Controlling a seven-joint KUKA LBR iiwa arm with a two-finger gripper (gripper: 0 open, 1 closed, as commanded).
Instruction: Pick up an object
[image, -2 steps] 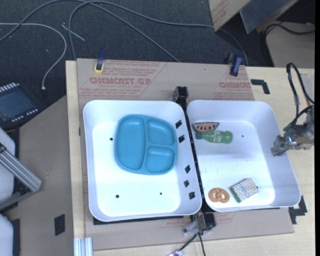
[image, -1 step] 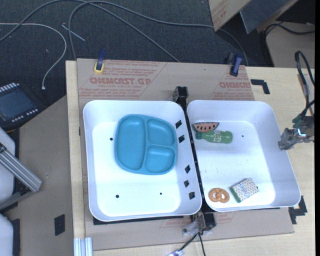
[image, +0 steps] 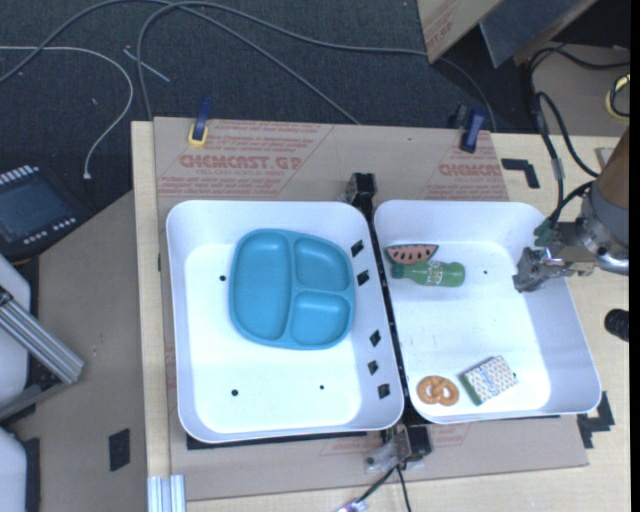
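In the right bin (image: 560, 330) lie a watermelon slice (image: 412, 253) and a green bottle (image: 438, 273) near the far left corner. A pretzel (image: 437, 391) and a small patterned packet (image: 489, 379) rest near the front edge. My gripper (image: 530, 273) hangs at the right bin's right side, over the rim area, well apart from all of these objects. Nothing shows between its fingers.
The left bin (image: 200, 330) holds a blue divided plate (image: 292, 288). Black clips (image: 375, 340) line the divider between the bins. Cables trail across the floor behind the bench, and a cardboard box (image: 470, 20) stands at the back right.
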